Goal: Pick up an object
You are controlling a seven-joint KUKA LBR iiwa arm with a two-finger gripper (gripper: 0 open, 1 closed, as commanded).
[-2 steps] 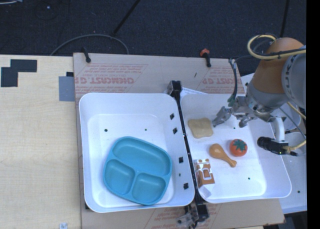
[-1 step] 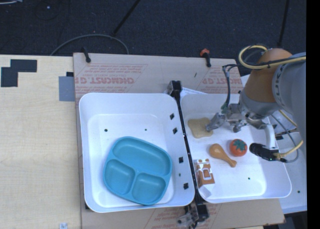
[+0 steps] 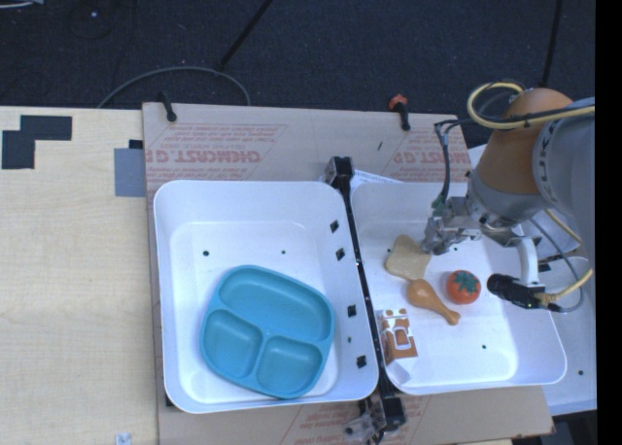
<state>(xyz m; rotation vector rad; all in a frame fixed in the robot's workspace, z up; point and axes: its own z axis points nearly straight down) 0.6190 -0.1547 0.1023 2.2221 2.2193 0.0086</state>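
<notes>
Gripper (image 3: 439, 238) low in right bin (image 3: 530, 360), right of centre frame; finger state: cannot tell. Beige slice (image 3: 407, 260) just beside it, drumstick (image 3: 431, 298) and tomato (image 3: 464, 286) near. Risk: crowded targets, edge-only contact pushes slice away, grasp misses.

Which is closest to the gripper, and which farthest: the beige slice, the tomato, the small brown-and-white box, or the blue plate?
From the gripper outward, in the camera view:
1. Beige slice, just beside it in the right bin.
2. Tomato, a little nearer the camera.
3. Brown-and-white box, at the right bin's front left corner.
4. Blue plate, across the divider in the left bin.
</notes>
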